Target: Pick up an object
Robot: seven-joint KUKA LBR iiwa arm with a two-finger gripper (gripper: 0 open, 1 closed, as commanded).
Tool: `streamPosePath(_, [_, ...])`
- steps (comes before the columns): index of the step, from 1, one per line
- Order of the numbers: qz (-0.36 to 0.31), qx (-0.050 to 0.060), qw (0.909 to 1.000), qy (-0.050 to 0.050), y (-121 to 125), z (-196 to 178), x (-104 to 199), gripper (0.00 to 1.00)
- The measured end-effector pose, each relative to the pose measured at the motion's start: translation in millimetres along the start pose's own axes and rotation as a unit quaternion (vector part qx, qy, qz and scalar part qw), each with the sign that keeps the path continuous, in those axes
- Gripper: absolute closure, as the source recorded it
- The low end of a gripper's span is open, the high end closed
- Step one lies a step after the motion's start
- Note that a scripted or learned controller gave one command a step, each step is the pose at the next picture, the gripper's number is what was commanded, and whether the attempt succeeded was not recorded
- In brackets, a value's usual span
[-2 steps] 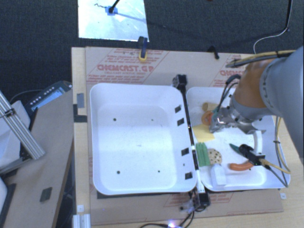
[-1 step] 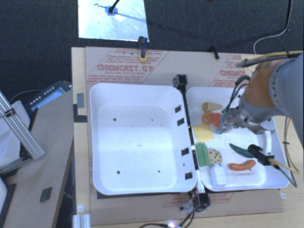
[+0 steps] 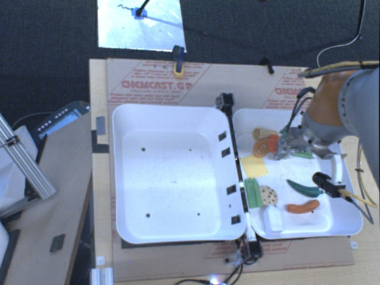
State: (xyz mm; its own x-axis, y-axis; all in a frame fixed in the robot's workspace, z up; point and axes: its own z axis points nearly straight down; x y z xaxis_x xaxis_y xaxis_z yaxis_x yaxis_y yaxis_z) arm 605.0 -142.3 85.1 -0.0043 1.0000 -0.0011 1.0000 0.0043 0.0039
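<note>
My gripper (image 3: pixel 283 149) is low inside the right bin (image 3: pixel 344 218), near its back middle. Just left of it lie a red piece (image 3: pixel 272 142) and an orange round piece (image 3: pixel 261 149), with a tan piece (image 3: pixel 260 133) behind them. A light green item (image 3: pixel 303 155) sticks out to the gripper's right. Nearer the front lie a yellow square (image 3: pixel 254 167), a dark green pepper (image 3: pixel 304 187), an orange sausage (image 3: pixel 303 206), a cookie (image 3: pixel 268 195), a green ridged piece (image 3: pixel 252 193) and a white block (image 3: pixel 273 218).
The left bin (image 3: pixel 127 159) stands beside the right one, with a row of black clips (image 3: pixel 230 153) along the shared edge. The grey arm with its orange band (image 3: pixel 329 103) reaches in over the right bin's back right corner.
</note>
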Motion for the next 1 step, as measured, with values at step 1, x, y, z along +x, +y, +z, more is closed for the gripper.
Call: streamPosePath(1, [0.0, 0.001, 1.0, 0.0, -0.7, 0.3, 0.4, 0.0])
